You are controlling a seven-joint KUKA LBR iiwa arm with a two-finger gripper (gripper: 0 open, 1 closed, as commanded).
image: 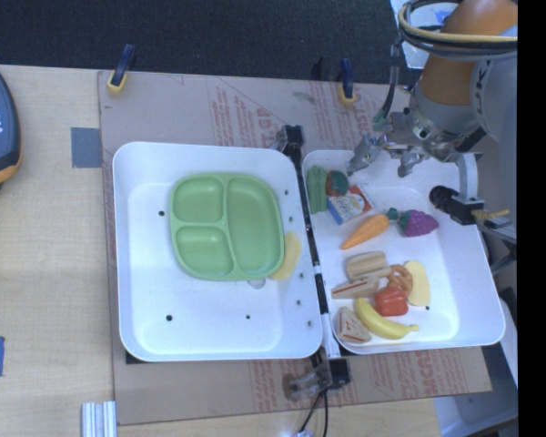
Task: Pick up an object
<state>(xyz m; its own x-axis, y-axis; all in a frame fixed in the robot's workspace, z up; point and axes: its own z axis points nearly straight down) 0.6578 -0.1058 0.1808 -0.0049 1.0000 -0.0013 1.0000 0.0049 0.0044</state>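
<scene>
The robot's gripper point(387, 157) hangs over the far end of the right bin point(464, 267), its two fingers spread apart with nothing between them.

Just under it lie a green toy point(318, 189) and a small box point(348, 206), with a carrot point(365, 230) and a purple toy point(419, 223) near. A banana point(382, 322) sits at the near end. A green plate point(227, 226) rests in the left bin point(141, 253).

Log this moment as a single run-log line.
two-finger gripper: open, above right white bin far end | holding: nothing | orange toy carrot: in bin | green divided plate: left bin
</scene>
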